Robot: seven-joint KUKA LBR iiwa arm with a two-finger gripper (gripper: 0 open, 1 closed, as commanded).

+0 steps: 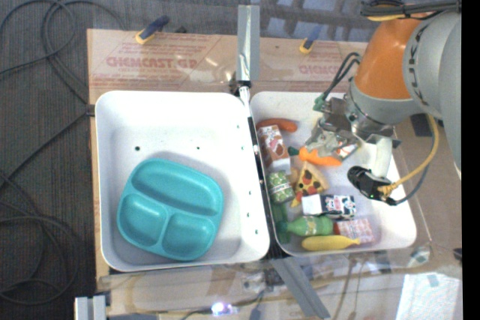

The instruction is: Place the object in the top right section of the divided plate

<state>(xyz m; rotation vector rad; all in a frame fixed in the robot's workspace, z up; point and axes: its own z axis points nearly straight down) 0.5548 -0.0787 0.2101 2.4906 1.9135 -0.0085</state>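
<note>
Currently | end effector (332,137) low in right bin (401,232), over carrot (321,157) near far edge; grip state cannot be told | carrot likely light, stiff, smooth toy: take across its middle | divided plate (171,208) in left bin (112,116), near corner.

The right bin (405,232) holds toy food: a sausage (277,124) near its far-left corner, a pizza slice (309,180) mid-bin, a green bottle (309,225) and yellow banana (330,243) along its near edge. Black cables (45,41) lie on the carpet left of the bench (150,64), where two clamps (152,28) grip its far edge.
</note>
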